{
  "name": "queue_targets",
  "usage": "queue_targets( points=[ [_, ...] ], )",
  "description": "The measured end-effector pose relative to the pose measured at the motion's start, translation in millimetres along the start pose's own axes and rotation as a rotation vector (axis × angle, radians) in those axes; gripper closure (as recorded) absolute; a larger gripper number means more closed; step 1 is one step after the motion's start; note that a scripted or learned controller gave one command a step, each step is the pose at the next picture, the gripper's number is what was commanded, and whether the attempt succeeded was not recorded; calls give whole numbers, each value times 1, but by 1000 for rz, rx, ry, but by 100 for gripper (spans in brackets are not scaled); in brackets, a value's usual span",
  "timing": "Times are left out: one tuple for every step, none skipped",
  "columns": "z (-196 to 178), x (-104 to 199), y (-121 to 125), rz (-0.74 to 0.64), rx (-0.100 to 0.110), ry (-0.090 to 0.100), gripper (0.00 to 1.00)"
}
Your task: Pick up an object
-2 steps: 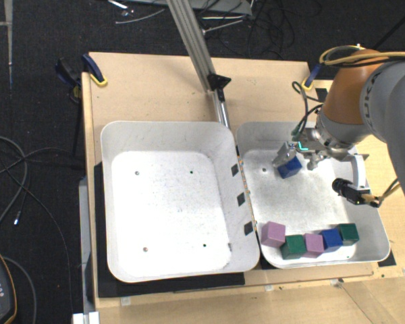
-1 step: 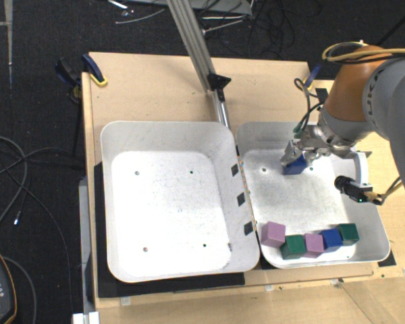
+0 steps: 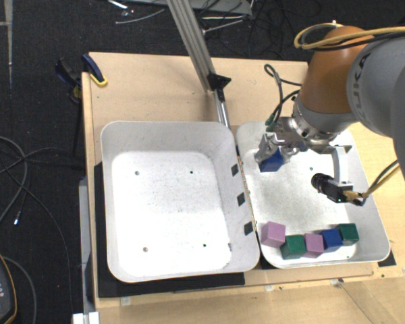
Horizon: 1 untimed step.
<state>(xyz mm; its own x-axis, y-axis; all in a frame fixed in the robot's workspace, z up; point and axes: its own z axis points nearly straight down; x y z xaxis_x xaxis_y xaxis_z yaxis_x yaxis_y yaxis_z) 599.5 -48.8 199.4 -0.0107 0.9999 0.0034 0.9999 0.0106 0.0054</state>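
From my seat, the gripper (image 3: 273, 155) hangs over the upper left of the right bin (image 3: 371, 247), and its fingers look to be pinching a blue cube (image 3: 271, 162); the view is too tight to say how squarely. I'd raise it straight and slowly, watching that the cube rides up without tilting. Along the bin's near wall sits a row: purple cube (image 3: 273, 233), green cube (image 3: 293, 246), and more beside them. The left bin (image 3: 111, 140) lies just beside.
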Motion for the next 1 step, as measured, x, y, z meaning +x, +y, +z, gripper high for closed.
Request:
queue_targets(
  points=[
    [5, 77, 12, 0, 5, -1, 100]
  ],
)
